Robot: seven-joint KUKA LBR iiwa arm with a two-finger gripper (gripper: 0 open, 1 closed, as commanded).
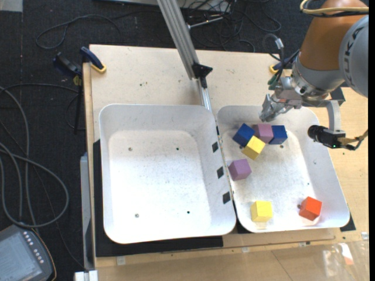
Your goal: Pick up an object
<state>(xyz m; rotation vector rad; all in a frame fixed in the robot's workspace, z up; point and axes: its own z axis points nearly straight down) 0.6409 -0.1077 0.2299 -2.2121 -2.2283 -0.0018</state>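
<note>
A: Step? Claw state?
B: Approach phase. Gripper (270, 115) poised just above block cluster at 12 o'clock of right bin (328, 177); finger spread: can't tell.
A: Target?
B: Prob. pink block (265, 132), betw. blue blocks. Next: descend straight, close, lift.

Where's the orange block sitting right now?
The orange block lies in the right bin, at its near right corner in the camera view, alone apart from a yellow block to its left.
</note>
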